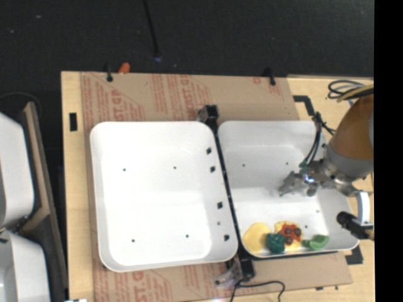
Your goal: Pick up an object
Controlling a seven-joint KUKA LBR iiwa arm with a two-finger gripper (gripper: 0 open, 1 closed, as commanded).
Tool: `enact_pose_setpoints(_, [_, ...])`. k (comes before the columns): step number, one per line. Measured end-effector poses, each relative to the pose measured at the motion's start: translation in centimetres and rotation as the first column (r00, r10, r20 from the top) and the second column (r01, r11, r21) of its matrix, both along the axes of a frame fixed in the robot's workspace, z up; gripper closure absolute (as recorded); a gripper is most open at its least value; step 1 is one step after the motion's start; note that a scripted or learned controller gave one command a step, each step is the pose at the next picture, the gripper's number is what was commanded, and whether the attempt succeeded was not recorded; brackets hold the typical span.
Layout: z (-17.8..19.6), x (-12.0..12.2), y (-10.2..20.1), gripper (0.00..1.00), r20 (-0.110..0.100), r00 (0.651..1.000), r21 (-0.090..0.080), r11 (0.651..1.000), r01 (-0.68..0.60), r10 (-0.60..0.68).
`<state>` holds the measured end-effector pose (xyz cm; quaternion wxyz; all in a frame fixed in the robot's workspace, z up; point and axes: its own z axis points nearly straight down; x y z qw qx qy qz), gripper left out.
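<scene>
The hand (pixel 296 186) hovers over the middle of the right bin (pixel 264 143); whether it is open or closed cannot be told. The objects lie apart from it, along the bin's near edge: a yellow piece (pixel 254 236), a teal piece (pixel 275 242), a red piece (pixel 289 231) and a green piece (pixel 318 241), bunched together.

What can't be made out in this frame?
- Gripper: too small and blurred in the camera view to tell whether it carries anything.
- Arm: cut off by the right edge.
- Pile of objects in the right bin: overlapping, too small to identify individually.
</scene>
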<state>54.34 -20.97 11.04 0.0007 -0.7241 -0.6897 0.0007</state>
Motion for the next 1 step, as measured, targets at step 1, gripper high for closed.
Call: enact_pose_setpoints(1, [-0.97,7.66,-1.58,0.0,0.004,0.999,0.002,0.999,-0.052,0.052])
